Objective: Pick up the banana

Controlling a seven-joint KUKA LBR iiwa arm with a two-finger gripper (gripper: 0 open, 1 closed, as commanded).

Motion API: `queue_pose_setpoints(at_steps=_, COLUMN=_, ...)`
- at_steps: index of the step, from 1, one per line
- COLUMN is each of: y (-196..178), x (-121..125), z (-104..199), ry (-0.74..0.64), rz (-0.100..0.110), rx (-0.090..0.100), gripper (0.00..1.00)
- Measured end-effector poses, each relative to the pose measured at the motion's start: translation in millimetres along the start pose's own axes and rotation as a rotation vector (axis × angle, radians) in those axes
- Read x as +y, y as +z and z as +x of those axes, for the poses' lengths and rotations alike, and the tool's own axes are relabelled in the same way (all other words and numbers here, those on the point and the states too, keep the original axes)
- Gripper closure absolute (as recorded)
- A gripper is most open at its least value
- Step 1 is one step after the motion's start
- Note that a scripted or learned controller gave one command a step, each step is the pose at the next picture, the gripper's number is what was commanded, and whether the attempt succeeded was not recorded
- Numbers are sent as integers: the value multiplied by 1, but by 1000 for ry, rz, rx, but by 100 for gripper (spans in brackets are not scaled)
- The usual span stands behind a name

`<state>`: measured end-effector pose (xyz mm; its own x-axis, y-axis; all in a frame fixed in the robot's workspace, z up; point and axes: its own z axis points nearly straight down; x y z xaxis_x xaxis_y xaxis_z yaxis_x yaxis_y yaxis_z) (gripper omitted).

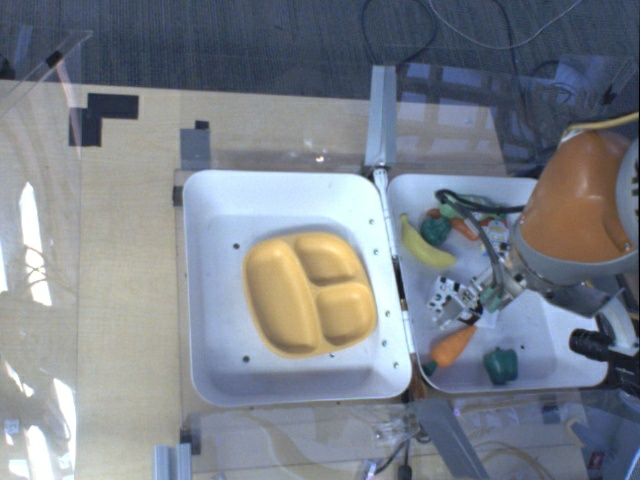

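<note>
The banana (425, 247) lies yellow and slightly curved near the left wall of the right bin (560, 373), running from upper left to lower right. A dark green item (435, 231) touches its upper side. My gripper (452, 302) hangs low over the bin floor just in front of the banana, apart from it. It is open and holds nothing. The orange wrist band (580, 203) and grey arm cover the bin's right part.
An orange carrot (453, 346) lies at the right bin's front left, and a green pepper (501, 365) to its right. A small orange piece (463, 228) sits behind the gripper. The left bin (215, 268) holds a yellow divided plate (310, 290).
</note>
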<state>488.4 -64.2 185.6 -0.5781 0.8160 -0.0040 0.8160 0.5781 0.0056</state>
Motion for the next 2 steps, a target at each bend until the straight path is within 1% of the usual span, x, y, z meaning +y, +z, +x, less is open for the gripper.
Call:
queue_pose_setpoints(at_steps=1, y=0, x=29, z=-8, ry=135, rz=1, rx=0, gripper=0)
queue_pose_setpoints(at_steps=2, y=1, x=106, z=-27, ry=19, rz=0, rx=0, gripper=0)
